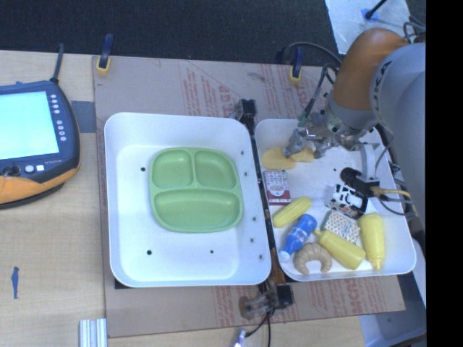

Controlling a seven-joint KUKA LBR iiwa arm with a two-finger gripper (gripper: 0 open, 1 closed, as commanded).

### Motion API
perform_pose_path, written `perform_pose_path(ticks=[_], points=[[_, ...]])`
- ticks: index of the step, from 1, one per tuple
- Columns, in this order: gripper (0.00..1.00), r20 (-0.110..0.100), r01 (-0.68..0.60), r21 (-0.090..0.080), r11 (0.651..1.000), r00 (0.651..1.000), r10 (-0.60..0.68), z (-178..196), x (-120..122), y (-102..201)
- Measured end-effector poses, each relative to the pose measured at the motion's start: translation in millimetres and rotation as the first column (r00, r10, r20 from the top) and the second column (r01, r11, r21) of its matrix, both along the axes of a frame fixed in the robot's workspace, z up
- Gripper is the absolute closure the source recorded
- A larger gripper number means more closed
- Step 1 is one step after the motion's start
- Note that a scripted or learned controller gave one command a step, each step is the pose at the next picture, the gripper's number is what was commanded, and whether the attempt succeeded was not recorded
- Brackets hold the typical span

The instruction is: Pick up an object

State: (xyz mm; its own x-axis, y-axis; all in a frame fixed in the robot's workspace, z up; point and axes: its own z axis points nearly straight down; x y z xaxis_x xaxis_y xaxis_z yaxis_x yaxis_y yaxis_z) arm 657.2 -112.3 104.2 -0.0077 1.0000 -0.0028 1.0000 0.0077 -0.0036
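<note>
My claw (300, 144) sits low at the far-left corner of the right bin (405, 262), right over a pale yellow piece (278, 157) that lies against the bin's left wall. From this slanted view I cannot tell whether the claw is spread or pressed together, nor whether it has the piece at all, so I treat the grip as unproven.

To do this step well, I want the claw centred on the yellow piece's thicker middle and clear of the bin wall, since a finger landing on the rim would probably push the piece aside. I would close gently, then lift straight up and watch whether the piece rises with it.

The other candidates, the corn cob (291, 211), blue bottle (297, 234), croissant (312, 258) and mustard bottle (373, 238), crowd the near half, well apart from the claw. The green tray (195, 190) lies in the left bin (126, 259).
</note>
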Motion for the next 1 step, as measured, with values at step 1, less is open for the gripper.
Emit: perform_pose_path(ticks=[1], points=[[1.00, 0.004, 0.003, 0.005, 1.000, 1.000, -0.003, 89.5, 0.1, 79.4]])
